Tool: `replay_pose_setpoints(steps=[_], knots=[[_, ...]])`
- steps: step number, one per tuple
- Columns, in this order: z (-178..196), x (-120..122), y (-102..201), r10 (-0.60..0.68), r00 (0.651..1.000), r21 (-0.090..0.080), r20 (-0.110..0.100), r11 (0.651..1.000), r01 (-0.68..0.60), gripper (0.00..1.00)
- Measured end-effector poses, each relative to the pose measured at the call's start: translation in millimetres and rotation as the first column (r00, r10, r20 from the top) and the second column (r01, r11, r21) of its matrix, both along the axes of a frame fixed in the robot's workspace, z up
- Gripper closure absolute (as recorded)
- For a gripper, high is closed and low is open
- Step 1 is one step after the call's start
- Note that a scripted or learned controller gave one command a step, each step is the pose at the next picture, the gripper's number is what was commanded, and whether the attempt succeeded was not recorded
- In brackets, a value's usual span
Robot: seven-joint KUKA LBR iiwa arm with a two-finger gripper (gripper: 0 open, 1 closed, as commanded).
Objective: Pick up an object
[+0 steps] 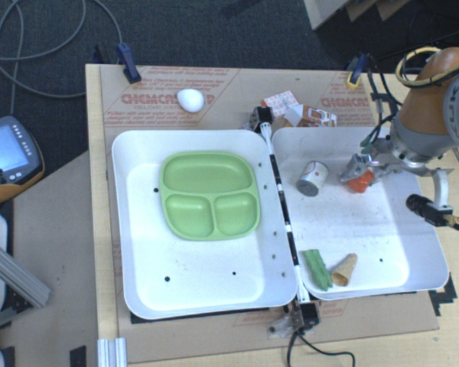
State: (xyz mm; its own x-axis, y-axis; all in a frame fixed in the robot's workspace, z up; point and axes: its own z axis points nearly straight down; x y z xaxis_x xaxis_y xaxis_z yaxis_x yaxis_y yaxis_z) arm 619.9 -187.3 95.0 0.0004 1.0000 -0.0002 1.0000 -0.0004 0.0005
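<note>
Apparently the gripper (pixel 359 176) is pinching a small red object (pixel 358 182) near the right bin's (pixel 382 277) far edge; sitting so shallow at the fingertips, it is risking slipping free during lifting.

a green divided plate (pixel 209 195) lies in the left bin (pixel 138 274). in the right bin (pixel 398 270), the gripper (pixel 357 170) sits low over an orange-red object (pixel 359 182), near a small grey can (pixel 312 179); a green block (pixel 317 269) and a cone (pixel 343 269) lie at the front edge.

arm (pixel 436 90) cut off at right edge, orange object (pixel 359 182) partly hidden, perhaps under gripper (pixel 357 171)
</note>
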Motion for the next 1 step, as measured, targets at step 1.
replay_pose_setpoints(steps=[1], knots=[[-10.0, 22.7, 77.7, 0.002, 1.000, 0.000, 0.002, 1.000, -0.002, 1.00]])
